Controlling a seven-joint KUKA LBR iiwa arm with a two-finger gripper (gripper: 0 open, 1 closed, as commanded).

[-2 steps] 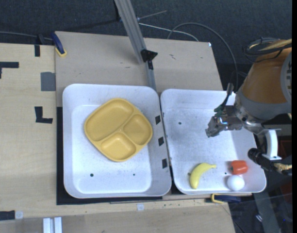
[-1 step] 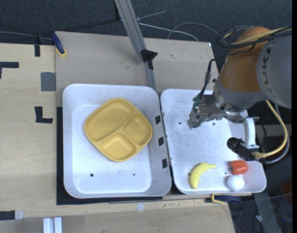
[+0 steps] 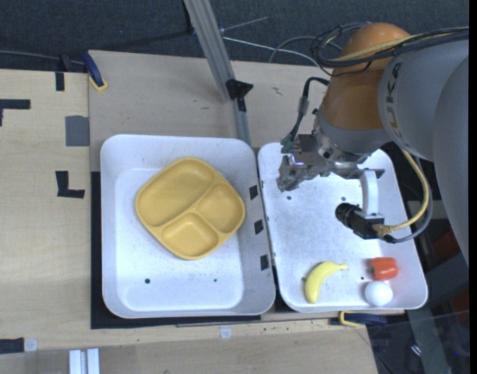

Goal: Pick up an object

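The gripper (image 3: 289,179) hangs over the right bin's (image 3: 301,232) upper left, finger state impossible to tell. The banana (image 3: 319,279) lies well below it near the front edge, long axis slanting up-right.

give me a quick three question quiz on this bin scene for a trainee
1. True or false: the yellow plate lies in the left bin.
2. Which thing lies nearest the banana? A) white ball B) yellow plate C) the pincer
3. Fill in: the orange block sits in the ____ bin.

Key: 1 true. 2 A. 3 right; it sits in the right bin, just above the white ball.
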